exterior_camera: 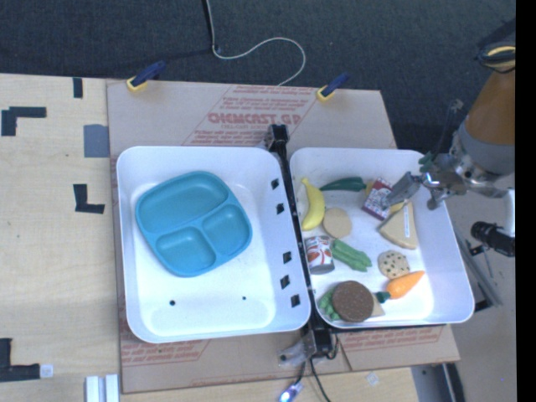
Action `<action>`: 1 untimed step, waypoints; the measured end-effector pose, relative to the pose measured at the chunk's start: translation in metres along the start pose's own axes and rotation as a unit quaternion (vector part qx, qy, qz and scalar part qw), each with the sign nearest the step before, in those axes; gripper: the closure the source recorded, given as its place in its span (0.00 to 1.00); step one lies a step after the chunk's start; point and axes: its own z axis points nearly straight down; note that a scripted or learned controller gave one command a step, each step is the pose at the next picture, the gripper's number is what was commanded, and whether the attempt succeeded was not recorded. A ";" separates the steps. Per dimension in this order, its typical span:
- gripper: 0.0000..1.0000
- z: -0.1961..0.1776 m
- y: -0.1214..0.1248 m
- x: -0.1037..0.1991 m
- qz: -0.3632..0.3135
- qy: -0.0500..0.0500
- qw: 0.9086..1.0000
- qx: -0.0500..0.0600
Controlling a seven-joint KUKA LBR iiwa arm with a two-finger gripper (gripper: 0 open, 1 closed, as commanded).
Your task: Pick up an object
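Over the right bin (452, 304), the end effector (416, 185) is hovering with fingers spread wide, gripping nothing; a cheese wedge (402, 227) is lying just below it, a small red packet (378, 198) just beside its fingertips

This looks like a robot lab. A big grey and orange robot arm (490, 132) reaches over a bench (50, 249) with two white bins (134, 224). They sit on a cardboard sheet (251, 115) held by clamps (146, 74). Black tape marks (25, 118) are stuck on the wood, and a thin cable (251, 53) trails across dark carpet (84, 15).
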 end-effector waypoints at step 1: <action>0.00 -0.117 -0.025 0.011 -0.001 -0.002 1.000 -0.007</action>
